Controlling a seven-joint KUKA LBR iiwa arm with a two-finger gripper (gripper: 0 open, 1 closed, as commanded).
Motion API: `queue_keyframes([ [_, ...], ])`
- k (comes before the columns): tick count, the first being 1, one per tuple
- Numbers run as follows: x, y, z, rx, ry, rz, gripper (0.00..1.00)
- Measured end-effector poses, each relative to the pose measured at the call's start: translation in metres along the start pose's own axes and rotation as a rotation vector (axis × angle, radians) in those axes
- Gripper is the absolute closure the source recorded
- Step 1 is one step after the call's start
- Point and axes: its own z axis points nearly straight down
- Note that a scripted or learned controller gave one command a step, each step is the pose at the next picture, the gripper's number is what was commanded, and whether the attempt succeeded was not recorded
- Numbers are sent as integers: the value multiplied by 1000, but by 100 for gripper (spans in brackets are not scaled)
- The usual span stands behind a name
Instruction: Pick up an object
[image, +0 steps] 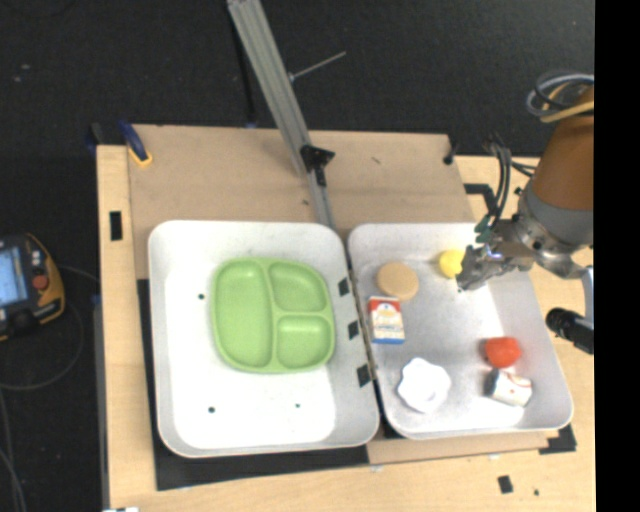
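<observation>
My gripper (472, 272) hangs over the back of the right bin (450, 420), just right of a small yellow ball (450, 263). Nothing shows between its fingers, and they look close together. A round tan disc (397, 280) lies left of the ball. In front of the disc sits a small red and white carton (386, 320). A white crumpled object (424, 385) lies near the bin's front. A red object (502, 351) and a white and red object (510, 388) rest at the front right.
The left bin (180, 400) holds a green divided plate (272, 315). A grey metal bar (285, 105) slants down from the back to the gap between the bins. A handheld device (25, 280) lies off the bench at the left.
</observation>
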Motion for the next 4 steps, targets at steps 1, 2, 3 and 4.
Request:
queue_keyframes([
  [1,-1,1,-8,5,2,-1,100],
  [2,46,20,6,8,2,-3,100],
  [3,90,40,18,7,1,-3,100],
  [4,134,63,28,6,2,-4,100],
])
